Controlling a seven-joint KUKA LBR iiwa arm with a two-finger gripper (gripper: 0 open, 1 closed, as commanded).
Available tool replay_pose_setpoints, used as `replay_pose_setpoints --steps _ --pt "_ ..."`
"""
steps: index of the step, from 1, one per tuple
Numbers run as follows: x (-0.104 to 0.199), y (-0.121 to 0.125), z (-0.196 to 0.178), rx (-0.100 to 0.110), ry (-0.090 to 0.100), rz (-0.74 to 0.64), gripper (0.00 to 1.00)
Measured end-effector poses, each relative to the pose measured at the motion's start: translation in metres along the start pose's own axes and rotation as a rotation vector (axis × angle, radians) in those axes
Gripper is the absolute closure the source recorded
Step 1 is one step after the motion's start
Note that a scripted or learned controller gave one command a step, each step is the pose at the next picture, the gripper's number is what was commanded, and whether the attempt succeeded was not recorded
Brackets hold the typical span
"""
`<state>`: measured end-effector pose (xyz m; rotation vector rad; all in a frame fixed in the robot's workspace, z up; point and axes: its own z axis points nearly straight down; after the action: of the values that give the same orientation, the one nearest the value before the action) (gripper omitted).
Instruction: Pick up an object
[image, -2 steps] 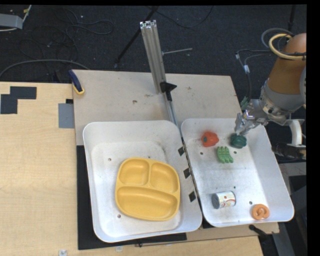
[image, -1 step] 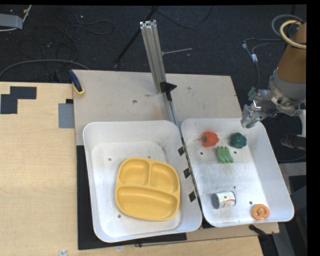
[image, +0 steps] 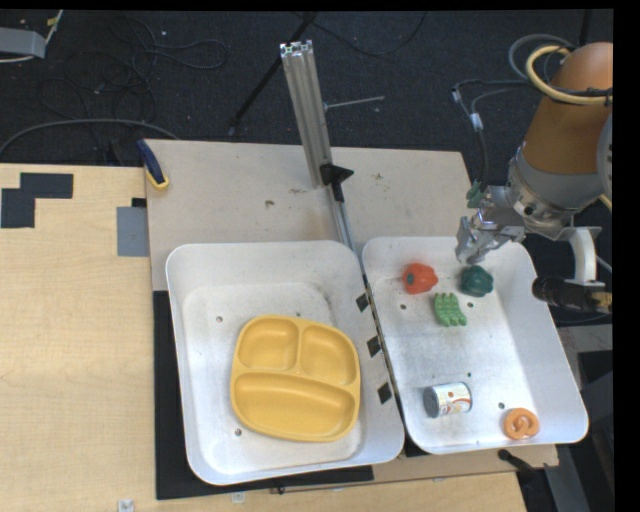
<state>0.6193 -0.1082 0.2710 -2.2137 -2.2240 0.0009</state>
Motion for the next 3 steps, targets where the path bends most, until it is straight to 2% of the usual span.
replay_pose_setpoints --steps 1,2,3 --pt "0.058 -0.008 0.012 0.002 0.000 -0.001 1.00" --pt "0.110 -0.032 0.013 0.002 0.000 0.000 1.00" --pt "0.159 -0.046 0.012 0.002 -0.001 -0.001 1.00"
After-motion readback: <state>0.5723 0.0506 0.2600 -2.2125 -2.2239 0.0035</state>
